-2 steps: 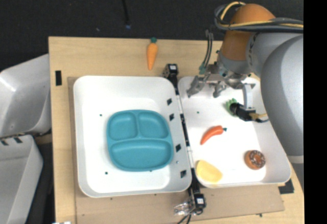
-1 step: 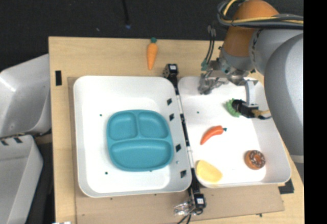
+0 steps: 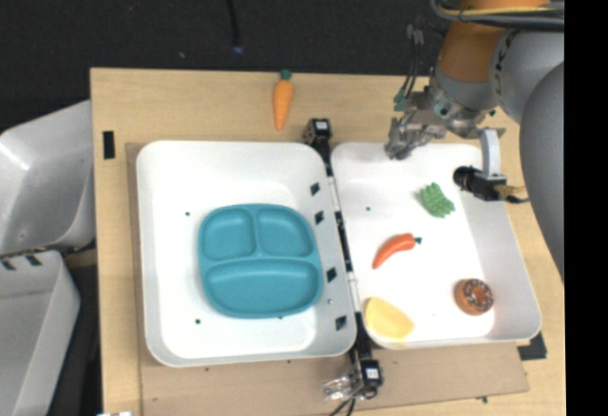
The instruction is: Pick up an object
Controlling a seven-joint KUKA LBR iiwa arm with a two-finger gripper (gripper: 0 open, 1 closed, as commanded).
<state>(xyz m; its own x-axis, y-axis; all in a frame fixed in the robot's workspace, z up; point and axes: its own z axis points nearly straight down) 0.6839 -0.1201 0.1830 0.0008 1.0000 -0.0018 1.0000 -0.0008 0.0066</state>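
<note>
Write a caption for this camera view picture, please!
Gripper over the right bin holding toy foods; blue tray in the left bin.

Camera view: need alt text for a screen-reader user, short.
The gripper hangs over the far edge of the right bin, which holds a green toy, a red pepper, a yellow piece and a brown donut. The left bin holds a blue divided plate; a carrot lies on the bench behind it.

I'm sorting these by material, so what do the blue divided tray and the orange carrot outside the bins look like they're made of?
The blue divided tray looks like molded plastic: one even colour, rounded compartment ridges, matte to lightly satin. The carrot appears to be toy food, probably plastic or rubber, uniformly orange with a green top; the view is too coarse to tell which.
</note>
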